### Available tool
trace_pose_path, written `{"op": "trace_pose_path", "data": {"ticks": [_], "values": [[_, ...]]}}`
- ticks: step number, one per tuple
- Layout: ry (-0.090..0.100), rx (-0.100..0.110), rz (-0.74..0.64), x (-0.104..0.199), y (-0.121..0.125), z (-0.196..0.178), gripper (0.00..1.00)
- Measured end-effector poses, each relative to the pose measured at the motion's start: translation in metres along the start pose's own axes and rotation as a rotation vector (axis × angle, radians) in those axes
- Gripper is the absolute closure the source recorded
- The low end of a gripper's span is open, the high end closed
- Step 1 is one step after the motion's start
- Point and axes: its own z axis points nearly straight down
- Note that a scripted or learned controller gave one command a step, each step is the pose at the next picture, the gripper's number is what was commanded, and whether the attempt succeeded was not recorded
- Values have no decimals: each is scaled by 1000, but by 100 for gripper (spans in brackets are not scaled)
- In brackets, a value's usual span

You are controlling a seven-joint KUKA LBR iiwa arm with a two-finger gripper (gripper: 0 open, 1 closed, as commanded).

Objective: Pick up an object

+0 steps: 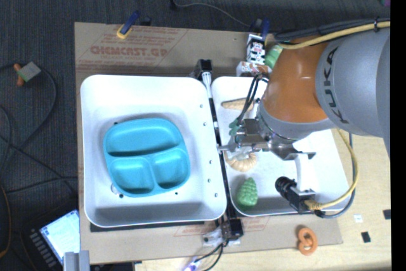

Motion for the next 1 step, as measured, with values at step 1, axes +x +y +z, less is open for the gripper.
{"op": "trace_pose_path", "data": {"ticks": [1], "values": [[0,3,-1,62,-1,29,100]]}}
